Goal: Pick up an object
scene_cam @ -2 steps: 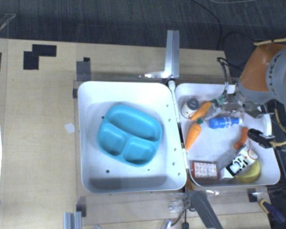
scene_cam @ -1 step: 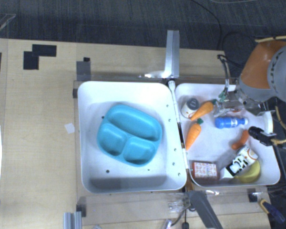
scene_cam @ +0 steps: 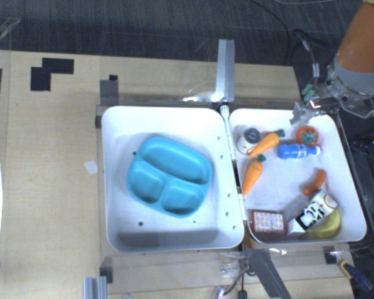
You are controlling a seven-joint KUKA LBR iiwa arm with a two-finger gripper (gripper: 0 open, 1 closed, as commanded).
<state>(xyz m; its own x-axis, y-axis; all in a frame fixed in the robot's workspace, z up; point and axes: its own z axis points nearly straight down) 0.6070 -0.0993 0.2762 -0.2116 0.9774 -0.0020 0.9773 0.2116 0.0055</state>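
Fingers (scene_cam: 305, 106) hang at the right bin's (scene_cam: 355, 185) one o'clock corner, and you cannot tell whether they are spread or pressed together, so check that before you lower. Nearest target is the red toy tomato (scene_cam: 307, 135), just beside them toward six o'clock, with the blue bottle (scene_cam: 297, 151) touching its lower edge. Descend straight over the tomato's centre and close across it, clear of the bottle and the bin wall.

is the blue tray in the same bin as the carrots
No, the blue tray lies in the left bin, while both carrots lie in the right bin.
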